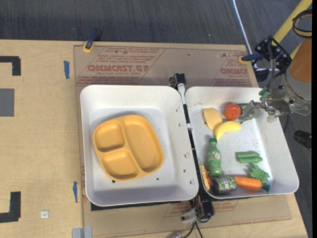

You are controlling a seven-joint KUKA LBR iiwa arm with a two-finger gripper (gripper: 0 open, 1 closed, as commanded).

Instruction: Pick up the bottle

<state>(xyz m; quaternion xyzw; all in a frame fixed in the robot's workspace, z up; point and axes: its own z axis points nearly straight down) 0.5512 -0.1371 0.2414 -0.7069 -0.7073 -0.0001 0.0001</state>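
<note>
The left bin (pixel 99 133) holds a yellow three-part plate (pixel 128 147) at its centre. In the right bin (pixel 282 148), the green bottle (pixel 214 157) lies at about seven o'clock, cap toward twelve, with a can (pixel 224 184) just beside its base and a carrot (pixel 247 183) at five o'clock. A banana (pixel 227 129) and a cheese wedge (pixel 212 117) sit toward eleven o'clock, a tomato (pixel 232 111) at twelve. The gripper (pixel 247 111) hovers at one o'clock, beside the tomato, well apart from the bottle; whether its jaws are parted, I cannot tell.
</note>
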